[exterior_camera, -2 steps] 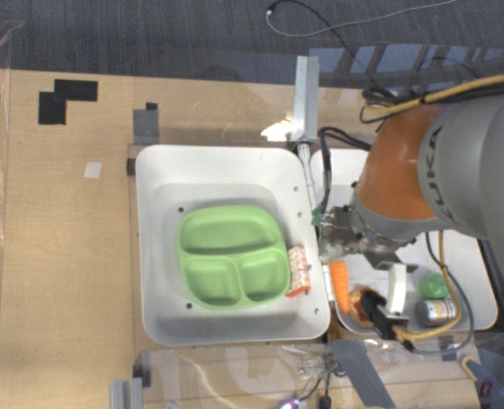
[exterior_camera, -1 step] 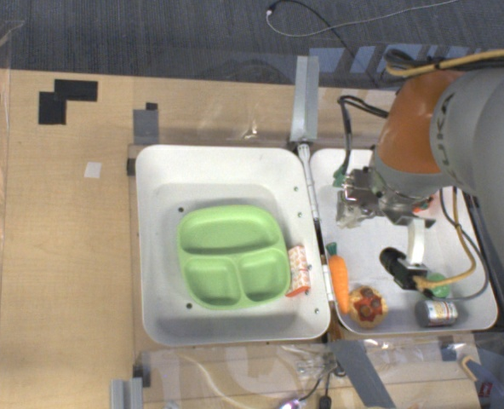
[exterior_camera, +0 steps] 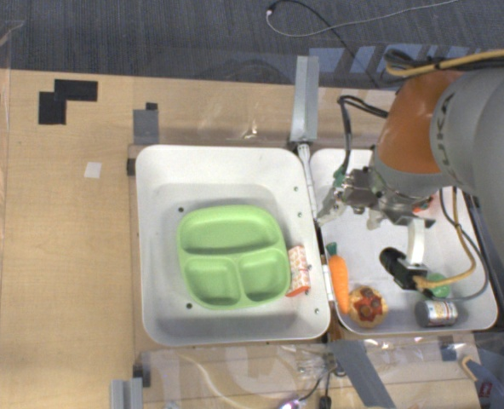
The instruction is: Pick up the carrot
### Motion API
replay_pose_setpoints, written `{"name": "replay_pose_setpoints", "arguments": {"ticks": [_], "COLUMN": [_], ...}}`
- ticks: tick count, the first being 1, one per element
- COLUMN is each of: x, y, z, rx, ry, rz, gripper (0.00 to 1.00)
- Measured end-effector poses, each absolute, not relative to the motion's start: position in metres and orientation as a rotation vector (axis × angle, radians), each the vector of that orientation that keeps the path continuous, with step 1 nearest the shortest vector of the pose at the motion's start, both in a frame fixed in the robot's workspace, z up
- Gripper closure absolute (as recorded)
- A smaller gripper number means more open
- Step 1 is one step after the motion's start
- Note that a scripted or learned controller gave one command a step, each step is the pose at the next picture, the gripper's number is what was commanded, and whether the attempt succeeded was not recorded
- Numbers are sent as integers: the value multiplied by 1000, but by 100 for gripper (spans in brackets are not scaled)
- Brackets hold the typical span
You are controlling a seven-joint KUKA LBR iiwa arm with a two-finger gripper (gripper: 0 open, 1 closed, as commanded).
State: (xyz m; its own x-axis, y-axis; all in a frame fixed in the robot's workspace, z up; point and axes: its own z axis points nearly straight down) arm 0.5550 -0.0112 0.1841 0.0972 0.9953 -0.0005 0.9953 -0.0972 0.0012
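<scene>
The carrot point(exterior_camera: 339, 281) is orange with a small green tip and lies lengthwise against the left wall of the right bin point(exterior_camera: 465, 228), near its front corner. My gripper point(exterior_camera: 333, 204) hangs over the back left part of that bin, close to the divider between the bins. It is behind the carrot and apart from it, with nothing seen in its grasp. The bulky grey and orange arm covers the bin's back right part.
Beside the carrot lie a round red and brown food piece point(exterior_camera: 367, 305), a small metal can point(exterior_camera: 438, 313) and a green item point(exterior_camera: 438, 285). The left bin point(exterior_camera: 158, 313) holds a green divided plate point(exterior_camera: 232, 256) and a small pink and white packet point(exterior_camera: 299, 270).
</scene>
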Motion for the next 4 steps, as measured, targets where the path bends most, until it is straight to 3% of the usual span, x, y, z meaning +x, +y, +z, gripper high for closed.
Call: {"name": "replay_pose_setpoints", "arguments": {"ticks": [1,2,3,4], "x": [487,488,488,488], "y": [24,24,24,37], "z": [184,195,195,239], "rx": [2312,2307,2308,2301], "ry": [2126,2129,2129,2135], "rz": [3,7,7,6], "gripper": [0,100,0,0]}}
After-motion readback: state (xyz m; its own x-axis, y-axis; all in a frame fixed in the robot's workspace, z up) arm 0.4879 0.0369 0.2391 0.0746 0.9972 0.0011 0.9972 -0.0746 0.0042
